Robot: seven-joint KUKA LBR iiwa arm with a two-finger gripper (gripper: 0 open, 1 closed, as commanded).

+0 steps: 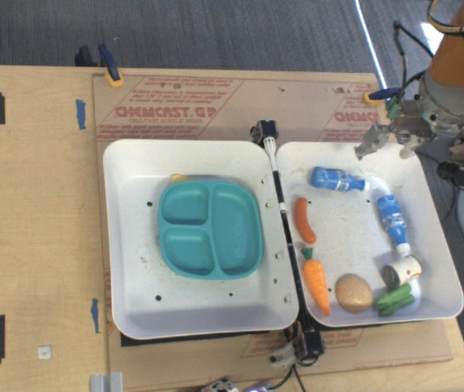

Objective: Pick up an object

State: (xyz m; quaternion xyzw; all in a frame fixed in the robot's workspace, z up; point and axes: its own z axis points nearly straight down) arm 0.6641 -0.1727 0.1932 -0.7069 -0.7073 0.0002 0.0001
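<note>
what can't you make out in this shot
- Pincer, camera view: small and blurred, open or shut unclear.
- Arm: cut off by the right edge.
- Yellowish thing behind the teal tray: mostly hidden by the tray.
- Small white item near the green piece: too small to identify.

Matt teal plastic tray (211, 228), glossy white bins (126, 219)

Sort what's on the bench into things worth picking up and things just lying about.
For picking:
two blue bottles
hot dog
carrot
potato
green vegetable
small white cup

Lying about:
teal divided plate
yellow clamps
cardboard sheet
</note>
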